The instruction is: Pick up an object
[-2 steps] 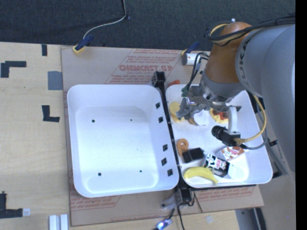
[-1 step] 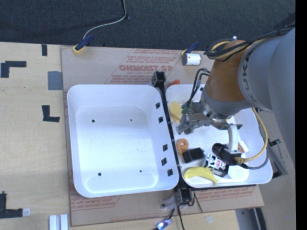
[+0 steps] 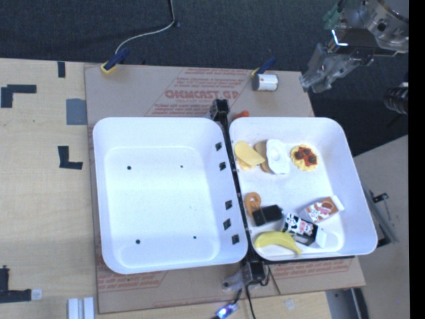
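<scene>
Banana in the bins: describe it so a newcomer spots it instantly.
Look in the right bin, the one holding the toys. Go to its near edge: the banana lies there, just below a small black block. It is the only long, curved yellow piece.

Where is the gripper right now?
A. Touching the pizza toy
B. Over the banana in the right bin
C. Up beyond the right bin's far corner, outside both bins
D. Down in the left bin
C: the gripper hangs past the far rim of the right bin, over the dark floor.

One fixed camera overhead, looking down aslant on both bins (image 3: 99,178); arm (image 3: 372,25) entering right.
</scene>
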`<state>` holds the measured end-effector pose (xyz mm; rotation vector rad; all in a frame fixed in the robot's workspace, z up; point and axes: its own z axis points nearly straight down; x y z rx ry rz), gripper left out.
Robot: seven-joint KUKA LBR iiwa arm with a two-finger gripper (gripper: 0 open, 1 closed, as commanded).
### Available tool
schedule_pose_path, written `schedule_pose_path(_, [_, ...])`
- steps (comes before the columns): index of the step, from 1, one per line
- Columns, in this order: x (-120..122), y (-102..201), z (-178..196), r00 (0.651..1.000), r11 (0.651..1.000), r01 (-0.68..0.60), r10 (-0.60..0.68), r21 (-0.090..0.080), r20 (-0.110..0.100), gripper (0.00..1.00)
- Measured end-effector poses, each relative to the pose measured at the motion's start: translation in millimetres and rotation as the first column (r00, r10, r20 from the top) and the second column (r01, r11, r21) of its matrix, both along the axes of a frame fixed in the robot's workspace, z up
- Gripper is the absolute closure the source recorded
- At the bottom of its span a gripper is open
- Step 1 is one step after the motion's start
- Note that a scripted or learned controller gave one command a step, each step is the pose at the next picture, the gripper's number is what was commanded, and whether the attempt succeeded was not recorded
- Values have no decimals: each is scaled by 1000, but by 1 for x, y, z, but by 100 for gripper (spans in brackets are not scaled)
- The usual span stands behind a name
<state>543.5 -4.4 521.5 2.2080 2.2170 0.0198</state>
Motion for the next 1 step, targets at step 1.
schedule_pose_path(1, [0,0,-10,1000,1000,3,-3,-1,-18,0])
